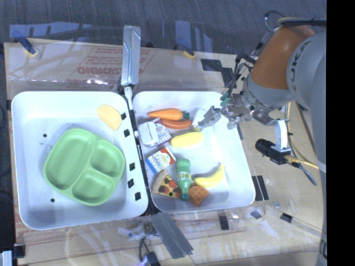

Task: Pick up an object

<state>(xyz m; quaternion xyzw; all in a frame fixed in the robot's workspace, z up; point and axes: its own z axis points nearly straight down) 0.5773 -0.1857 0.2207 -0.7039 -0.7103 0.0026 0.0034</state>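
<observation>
The right bin (236, 148) holds a carrot (165, 114), an orange-red sausage shape (176, 124), a pale yellow oval (187, 139), two white packets (152, 132) (161, 159), a green bottle (183, 174), a banana (211, 177), a pizza slice (165, 187) and a brown waffle piece (198, 194). My gripper (203, 121) hangs over this bin's upper middle, just right of the carrot and sausage and above the yellow oval. I see nothing held in it.
The left bin (28, 204) holds a green divided plate (84, 165) and a small yellow piece (110, 116) by its top right corner. A grey divider strip (131, 54) stands between the bins at the back. The arm (283, 60) crosses the right bin's upper right corner.
</observation>
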